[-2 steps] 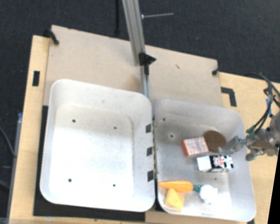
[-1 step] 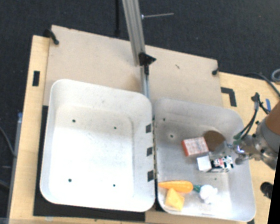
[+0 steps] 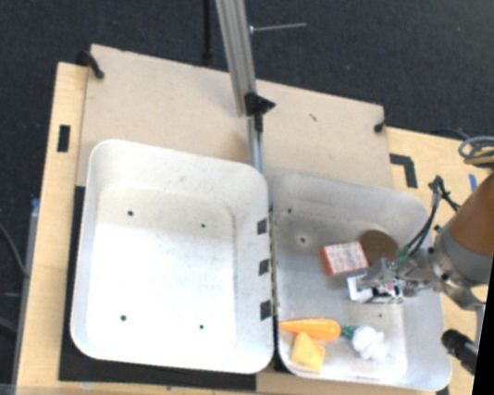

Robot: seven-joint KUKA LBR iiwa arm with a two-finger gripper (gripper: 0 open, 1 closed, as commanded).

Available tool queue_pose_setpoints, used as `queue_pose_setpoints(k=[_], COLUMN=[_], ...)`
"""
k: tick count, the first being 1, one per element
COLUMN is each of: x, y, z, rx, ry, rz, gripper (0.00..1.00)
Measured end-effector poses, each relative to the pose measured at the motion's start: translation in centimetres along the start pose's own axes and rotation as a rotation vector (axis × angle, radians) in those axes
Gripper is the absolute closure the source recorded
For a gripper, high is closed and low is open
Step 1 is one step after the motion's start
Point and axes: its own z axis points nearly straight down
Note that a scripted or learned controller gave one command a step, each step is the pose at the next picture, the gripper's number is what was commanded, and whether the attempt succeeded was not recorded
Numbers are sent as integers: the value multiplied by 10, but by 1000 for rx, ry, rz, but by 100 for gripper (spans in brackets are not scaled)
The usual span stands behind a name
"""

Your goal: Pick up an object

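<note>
White right bin (image 3: 407,364): end effector (image 3: 380,287), grip state indeterminate, sits near pink box (image 3: 343,257); descend squarely, avoiding brown disc (image 3: 376,244) at far edge.

Two shallow bins side by side on a bench, loose items gathered in the right one.

Set on the flat wooden bench (image 3: 233,110): left white plastic bin (image 3: 172,254) touching right white plastic bin (image 3: 340,203) along a shared middle edge. In the right bin, toward the centre: small red-and-white box (image 3: 343,258), with round brown disc (image 3: 376,244) just behind and right of it. Just right of the box, over the bin: grey two-finger gripper (image 3: 379,287). Near the front rim: long orange carrot-shaped toy (image 3: 311,326), yellow wedge-shaped block (image 3: 309,351) just in front of it, crumpled white lump (image 3: 370,343) to their right. Behind the bins, slanting up and left: slim metal rail (image 3: 236,35).
</note>
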Motion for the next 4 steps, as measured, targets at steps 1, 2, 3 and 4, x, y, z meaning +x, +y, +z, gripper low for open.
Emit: queue_pose_setpoints(k=[1, 2, 3, 4], x=[-1, 6, 5, 48], y=[2, 9, 10, 20], z=[-14, -72, -80, -79], rx=[-9, -7, -2, 0], ry=[-1, 1, 3, 5], rz=[5, -8, -9, -10], gripper=[100, 100, 100, 100])
